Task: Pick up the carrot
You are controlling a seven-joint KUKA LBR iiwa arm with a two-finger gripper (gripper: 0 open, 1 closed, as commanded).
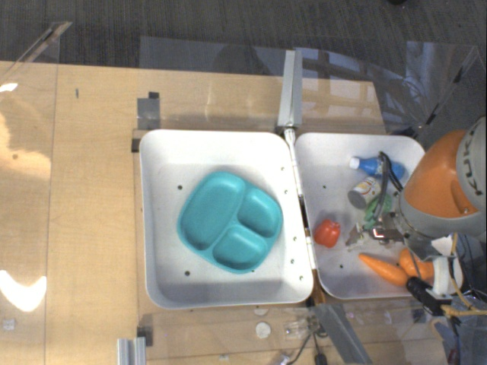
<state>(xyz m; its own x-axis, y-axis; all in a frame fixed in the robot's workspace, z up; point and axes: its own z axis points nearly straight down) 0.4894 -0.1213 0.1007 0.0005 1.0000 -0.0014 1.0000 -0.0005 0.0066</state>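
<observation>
Left bin (160, 204), smooth white plastic: holds teal 3-compartment plate (230, 220), rounded, glossy. Right bin (335, 154): gripper (370, 230) low over centre, finger state can't tell. Carrot (383, 268), tapered orange, lying flat near front edge, just below gripper. Red tomato (327, 233) left of gripper. Blue-capped bottle (368, 165) at back.

The arm (449, 188) comes in from the right side of the camera view, its grey body ending in a broad orange band (440, 179) just above the wrist. Below that band a grey wrist section slants down and to the left. The gripper (371, 233) sits at the arm's left end, a small metal assembly pointing left and slightly downward. Dark cables (389, 172) loop beside the wrist. Whether the jaws stand apart or together cannot be told.
</observation>
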